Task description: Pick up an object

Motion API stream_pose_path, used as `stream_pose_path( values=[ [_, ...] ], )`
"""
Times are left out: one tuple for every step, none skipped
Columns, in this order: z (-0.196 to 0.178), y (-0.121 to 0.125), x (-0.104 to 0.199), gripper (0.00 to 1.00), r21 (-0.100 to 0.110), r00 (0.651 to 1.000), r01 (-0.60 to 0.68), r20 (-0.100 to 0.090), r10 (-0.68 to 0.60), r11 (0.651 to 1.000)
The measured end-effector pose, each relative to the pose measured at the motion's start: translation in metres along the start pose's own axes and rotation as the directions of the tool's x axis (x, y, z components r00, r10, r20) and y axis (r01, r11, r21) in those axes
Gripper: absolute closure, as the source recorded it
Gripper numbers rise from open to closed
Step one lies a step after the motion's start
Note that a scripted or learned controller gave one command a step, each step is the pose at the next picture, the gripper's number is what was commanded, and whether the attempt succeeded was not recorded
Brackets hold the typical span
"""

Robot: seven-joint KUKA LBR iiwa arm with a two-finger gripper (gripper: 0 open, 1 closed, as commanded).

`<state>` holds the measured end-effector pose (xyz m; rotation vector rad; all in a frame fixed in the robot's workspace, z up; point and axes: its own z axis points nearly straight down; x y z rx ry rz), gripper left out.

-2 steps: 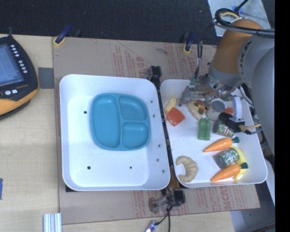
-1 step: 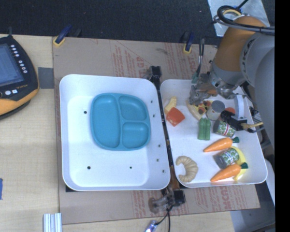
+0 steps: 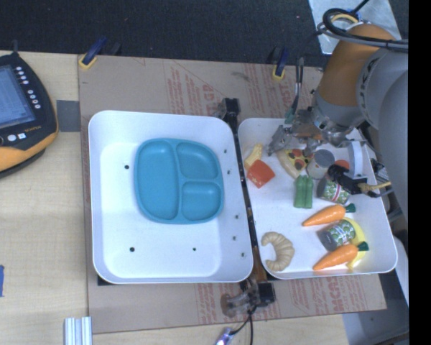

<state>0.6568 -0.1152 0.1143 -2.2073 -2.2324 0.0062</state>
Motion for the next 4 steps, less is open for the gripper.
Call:
stream_pose_path(
  values=[
    [0.02, 0.0, 0.021, 0.0, -0.003, 1.0, -0.007, 0.003, 0.007, 1.0],
    [0.009, 0.001, 0.02, 1.0, -0.004, 1.0, -0.005, 0.003, 0.005, 1.0],
    [0.009, 0.001, 0.021, 0.0, -0.003, 1.0, -0.004, 0.003, 0.004, 1.0],
    [-0.001, 0.001, 0.02, 1.0, -0.002, 1.0, -0.003, 0.004, 0.003, 1.0]
  ],
)
